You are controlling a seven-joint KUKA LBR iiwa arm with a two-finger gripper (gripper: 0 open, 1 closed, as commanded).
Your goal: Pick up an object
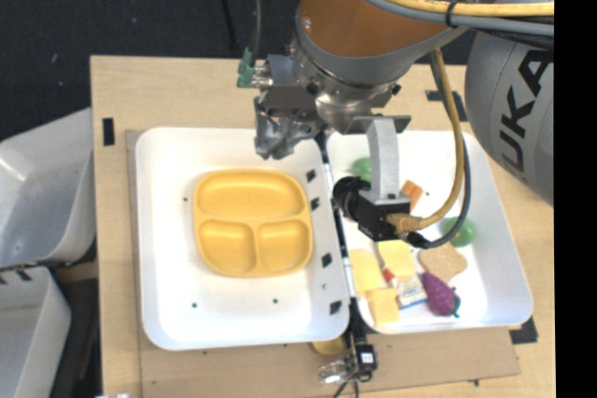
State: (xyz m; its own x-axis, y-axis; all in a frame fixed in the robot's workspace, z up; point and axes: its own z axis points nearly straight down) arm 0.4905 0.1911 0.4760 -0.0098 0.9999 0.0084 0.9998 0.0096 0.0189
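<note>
The arm [401, 5] hides part of the right bin [494, 228]; gripper [280, 140] perhaps empty.

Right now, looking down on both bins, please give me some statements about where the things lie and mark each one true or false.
1. The yellow tray lies in the left bin. True.
2. The yellow tray has one single hollow. False: it is divided into three compartments, one long and two smaller.
3. The purple eggplant toy lies in the right bin. True.
4. The purple eggplant toy rests on the yellow tray. False: it lies in the other bin, beside a tan bread-like piece.
5. Pale yellow blocks lie in the right bin near the divider between the bins. True.
6. The gripper hangs over the right bin's far right corner. False: it is above the left bin's upper edge, near the divider.
</note>
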